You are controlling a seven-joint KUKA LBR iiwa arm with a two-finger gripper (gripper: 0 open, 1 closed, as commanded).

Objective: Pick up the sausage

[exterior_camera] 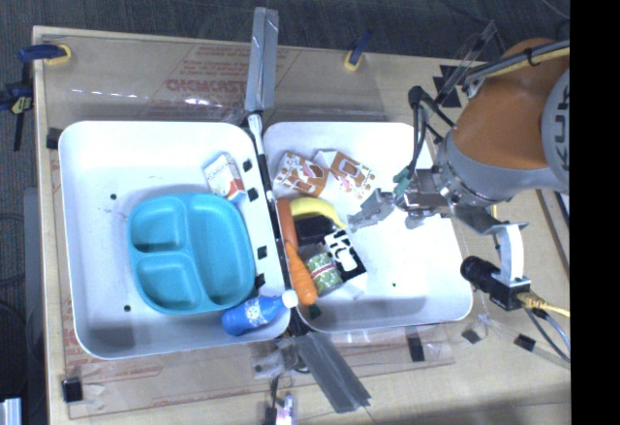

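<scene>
Sausage (pixel 296 258) lies along the right bin's (pixel 426 302) left wall, well left of the jaws (pixel 373 210), beside a banana (pixel 315 209). Whether the jaws are apart or together, I cannot tell.

The arm (pixel 513 123) was cut off at the right edge; the pincer (pixel 373 210) fingers were too blurred to read.

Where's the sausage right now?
The sausage lies in the right bin, along its left wall by the divider, just left of the banana and above the blue bottle.
</scene>
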